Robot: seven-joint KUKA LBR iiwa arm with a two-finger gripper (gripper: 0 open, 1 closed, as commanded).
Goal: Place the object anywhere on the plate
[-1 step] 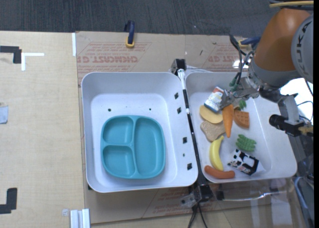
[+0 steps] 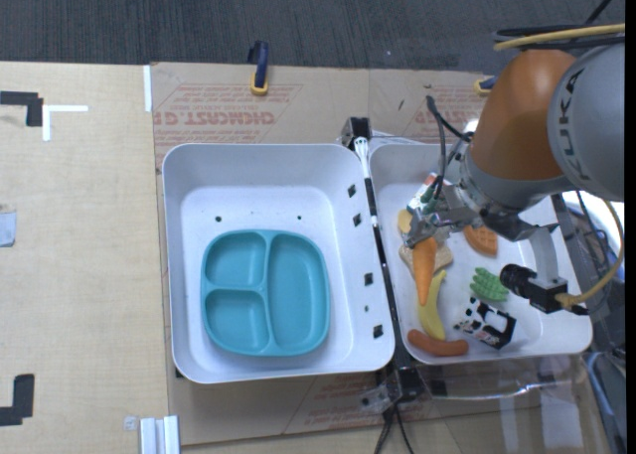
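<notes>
Grey and bulky, with its orange band [image 2: 532,109] uppermost, the arm [image 2: 586,114] stands closest to the lens and reaches in over the right bin [image 2: 527,351]. Below the wrist the gripper [image 2: 425,227] hangs low inside that bin, right at the upper end of a toy carrot [image 2: 425,271]. Its tips are lost among dark metal and clutter, so I cannot tell whether it is spread, closed, or pinching the carrot.

The carrot lies on the floor of the right bin, near the wall shared with the left bin, its thin end pointing toward the view's bottom edge. It rests partly over a pale beige slice [image 2: 441,257]. Just below it a banana [image 2: 432,317] curves, and under that a reddish sausage [image 2: 437,346] lies along the near wall. To the right sit a green leafy toy [image 2: 488,285] and a black-and-white item [image 2: 486,324]. A small orange piece [image 2: 482,240] lies beside the gripper.

On the floor of the left bin [image 2: 179,243] rests the teal plate [image 2: 266,293], with three compartments, well apart from the carrot.

Both bins sit on printed cardboard [image 2: 224,104]. At its far edge a blue clamp [image 2: 258,63] with a yellow tip grips the sheet.
</notes>
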